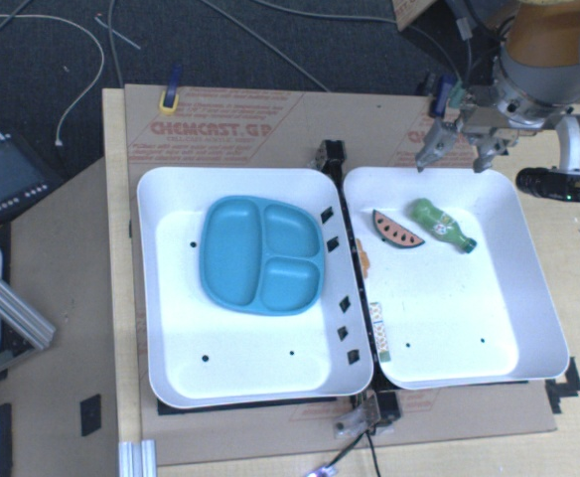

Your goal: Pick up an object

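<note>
The near rims of two white bins come closest to the lens, the left bin (171, 366) and the right bin (528, 351) lying side by side and meeting along a dark centre seam. Taking that seam as the landmark: to its left, one blue divided plate (260, 254) with three compartments lies flat on the left bin's floor, its right edge close to the seam. Just to the right of the seam, in the right bin's far half, lies one watermelon slice toy (397, 229), red with a green rind. Farther right of the seam, just beside the slice, lies one green bottle (444, 226) on its side, slanting with one end near the slice. Beyond the right bin's far rim, right of the seam, the one gripper (460, 157) hangs with its two fingers spread apart and nothing between them. It sits above the bottle and slice in the view, clear of both.
</note>
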Motion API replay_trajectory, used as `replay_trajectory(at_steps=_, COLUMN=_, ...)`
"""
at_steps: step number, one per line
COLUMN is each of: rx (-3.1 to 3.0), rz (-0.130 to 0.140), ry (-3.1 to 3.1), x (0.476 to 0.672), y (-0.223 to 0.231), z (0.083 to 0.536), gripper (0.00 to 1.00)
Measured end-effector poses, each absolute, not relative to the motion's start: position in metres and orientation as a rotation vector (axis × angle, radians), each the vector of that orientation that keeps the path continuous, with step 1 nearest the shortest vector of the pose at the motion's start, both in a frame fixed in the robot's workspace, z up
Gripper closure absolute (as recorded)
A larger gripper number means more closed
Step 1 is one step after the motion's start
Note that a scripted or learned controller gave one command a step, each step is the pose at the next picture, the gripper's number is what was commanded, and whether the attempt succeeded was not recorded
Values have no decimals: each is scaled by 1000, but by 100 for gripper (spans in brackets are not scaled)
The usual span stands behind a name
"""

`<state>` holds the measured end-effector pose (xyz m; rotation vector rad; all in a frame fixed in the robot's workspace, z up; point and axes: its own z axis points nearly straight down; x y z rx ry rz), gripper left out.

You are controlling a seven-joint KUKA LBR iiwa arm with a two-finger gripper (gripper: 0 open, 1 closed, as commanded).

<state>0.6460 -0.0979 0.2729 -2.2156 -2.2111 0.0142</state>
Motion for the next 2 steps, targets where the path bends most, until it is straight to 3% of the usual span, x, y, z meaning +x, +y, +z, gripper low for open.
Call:
replay_trajectory(at_steps=1, rx=-2221, rz=1, ry=-2221, x=648, y=-98, z=281, gripper=0)
replay_trajectory(at_steps=2, rx=-2217, rz=8, ry=-2216, x=647, y=-101, z=218, gripper=0)
